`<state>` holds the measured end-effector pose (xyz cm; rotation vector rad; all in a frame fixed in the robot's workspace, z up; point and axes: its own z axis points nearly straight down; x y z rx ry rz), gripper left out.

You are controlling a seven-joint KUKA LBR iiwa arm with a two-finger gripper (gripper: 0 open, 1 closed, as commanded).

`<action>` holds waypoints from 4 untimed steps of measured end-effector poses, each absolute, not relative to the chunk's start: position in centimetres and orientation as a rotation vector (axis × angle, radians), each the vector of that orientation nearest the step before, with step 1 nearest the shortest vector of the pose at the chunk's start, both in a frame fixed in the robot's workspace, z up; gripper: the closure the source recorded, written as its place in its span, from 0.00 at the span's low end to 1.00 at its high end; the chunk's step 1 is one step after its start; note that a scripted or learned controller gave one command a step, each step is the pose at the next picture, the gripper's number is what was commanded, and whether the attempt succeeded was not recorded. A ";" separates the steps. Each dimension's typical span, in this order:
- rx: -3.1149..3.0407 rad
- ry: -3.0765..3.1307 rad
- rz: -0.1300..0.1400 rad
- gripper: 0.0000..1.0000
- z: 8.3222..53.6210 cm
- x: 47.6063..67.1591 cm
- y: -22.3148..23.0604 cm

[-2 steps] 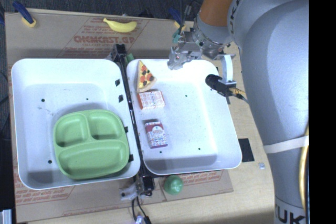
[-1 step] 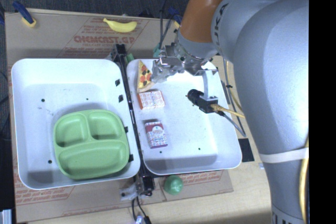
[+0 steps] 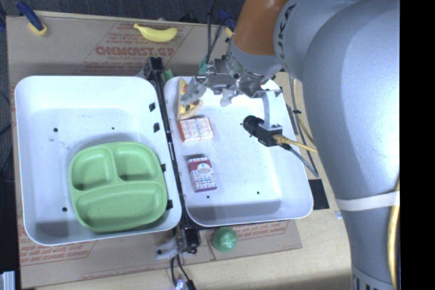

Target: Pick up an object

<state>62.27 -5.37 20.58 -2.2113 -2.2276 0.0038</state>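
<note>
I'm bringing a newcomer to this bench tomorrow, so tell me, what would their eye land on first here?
The big grey arm with its orange band looms on the right, reaching over the back of the right bin. A bright green divided plate lies at the front of the left bin. A yellow banana sits on the cardboard behind the bins, and a green ball in front of them.

A green divided plate [image 3: 119, 187] lies flat in the left bin [image 3: 41, 105]. In the right bin [image 3: 272, 180] — lined up near its left wall — lie a yellow-orange toy food piece [image 3: 188, 104], a pale red carton [image 3: 196, 129] and a darker red carton [image 3: 202, 174].
</note>
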 end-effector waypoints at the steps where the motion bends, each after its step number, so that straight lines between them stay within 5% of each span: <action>1: -2.218 -2.233 -0.006 0.00 32.6 64.3 -4.3; 2: -2.217 -2.234 -0.006 0.00 37.9 64.9 -5.2; 3: -2.215 -2.225 0.005 0.00 31.1 63.5 -9.4; 4: -2.216 -2.231 -0.001 0.00 32.2 65.7 -9.8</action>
